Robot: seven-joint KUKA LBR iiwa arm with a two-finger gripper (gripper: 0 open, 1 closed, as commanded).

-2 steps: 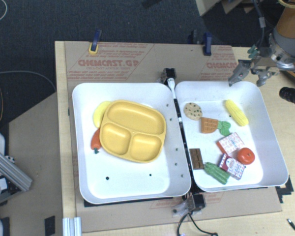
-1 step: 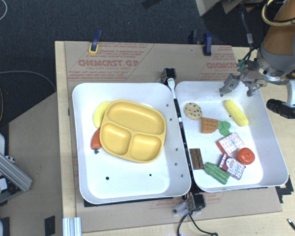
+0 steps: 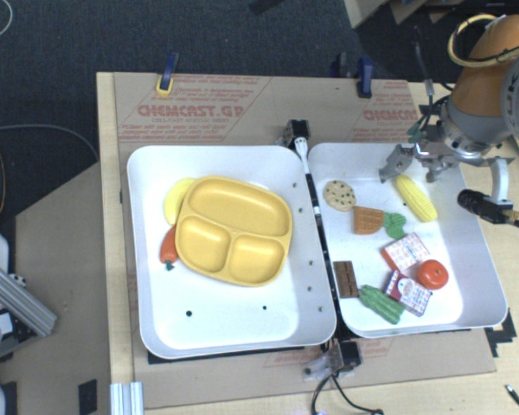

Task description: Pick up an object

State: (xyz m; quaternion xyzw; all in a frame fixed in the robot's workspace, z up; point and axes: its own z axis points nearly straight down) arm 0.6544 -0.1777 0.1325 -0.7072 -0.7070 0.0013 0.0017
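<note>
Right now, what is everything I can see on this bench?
Bins: two, white, side by side.
Divided tray: one, yellow, left bin.
Yellow piece: one, partly under the tray's left edge.
Red piece: one, red-orange, left of the tray.
Cookie: one, tan, right bin.
Corn: one, yellow, right bin.
Carrot: one, orange with green top.
Chocolate bar: one, brown.
Green vegetable: one, right bin's near side.
Packets: two, red and white.
Tomato: one, red.
Clamps: two, yellow and blue, far edge.
Gripper: one, grey, above the corn.

Grey arm, orange band, grey metal end effector
</note>
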